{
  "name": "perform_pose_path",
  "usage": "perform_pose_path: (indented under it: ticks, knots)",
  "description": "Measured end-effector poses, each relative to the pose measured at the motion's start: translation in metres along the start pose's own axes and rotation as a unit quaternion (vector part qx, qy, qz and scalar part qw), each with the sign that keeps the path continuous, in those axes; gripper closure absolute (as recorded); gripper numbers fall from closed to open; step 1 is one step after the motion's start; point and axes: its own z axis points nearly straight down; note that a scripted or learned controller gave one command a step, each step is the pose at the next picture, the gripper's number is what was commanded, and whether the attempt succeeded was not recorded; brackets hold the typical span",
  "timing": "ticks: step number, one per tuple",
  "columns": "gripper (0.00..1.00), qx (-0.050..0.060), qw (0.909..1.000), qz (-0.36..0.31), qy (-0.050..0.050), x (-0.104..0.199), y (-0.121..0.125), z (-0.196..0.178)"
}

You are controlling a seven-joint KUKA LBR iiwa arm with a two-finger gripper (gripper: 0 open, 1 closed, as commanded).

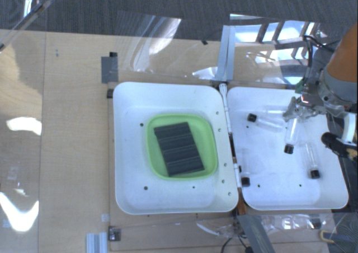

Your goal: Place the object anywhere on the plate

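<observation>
Hand: my hand (pixel 295 113) is hovering over the right bin; grip state, I cannot tell.
Object: clear plastic tube with black cap (pixel 291 134), lying just beneath me, long axis running toward me.
Plate: green square plate (pixel 208 134), well off left.

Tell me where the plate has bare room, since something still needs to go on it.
The green plate is mostly covered by the dark ribbed block. Bare strips remain along its left rim, its right rim and the near edge. The right bin is crowded: clear tubes lie scattered under the end effector.
</observation>
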Motion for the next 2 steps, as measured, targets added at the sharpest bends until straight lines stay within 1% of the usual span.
perform_pose_path:
  ticks: [1,2]
  knots:
    - [1.0,0.002,0.9989,-0.047,0.001,0.045,-0.044,0.053]
    - [1.0,0.0,0.9991,-0.042,0.001,0.102,-0.052,0.006]
